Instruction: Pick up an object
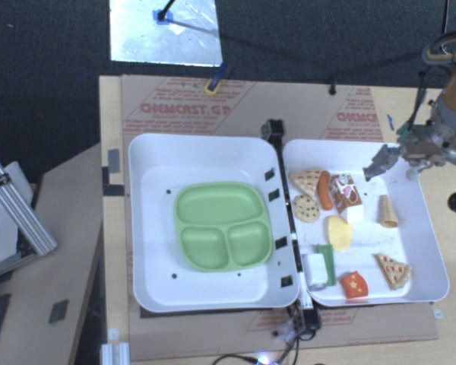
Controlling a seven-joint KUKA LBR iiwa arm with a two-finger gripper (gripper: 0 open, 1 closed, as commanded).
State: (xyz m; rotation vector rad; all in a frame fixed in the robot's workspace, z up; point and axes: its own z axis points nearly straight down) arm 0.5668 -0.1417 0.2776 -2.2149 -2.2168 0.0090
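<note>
While your gripper (381, 163) hung over the right white bin (433, 258), I couldn't tell its jaw state. You needed a centred descent on the tan cone-shaped toy (387, 211).

Two bins side by side on the bench (175, 101). In the left bin (148, 166), a tray (222, 226) with three parts, sitting in the middle. In the right bin (425, 234), toy food: a pizza slice (306, 179) at the back left, a hot dog (324, 190) just right of it, a cookie (307, 208) in front of the slice. Toward the right, a cone (387, 211). Near the front, a strawberry (354, 285) and a second pizza slice (393, 269) to its right. Gripper (380, 162) above the back right part of that bin.
</note>
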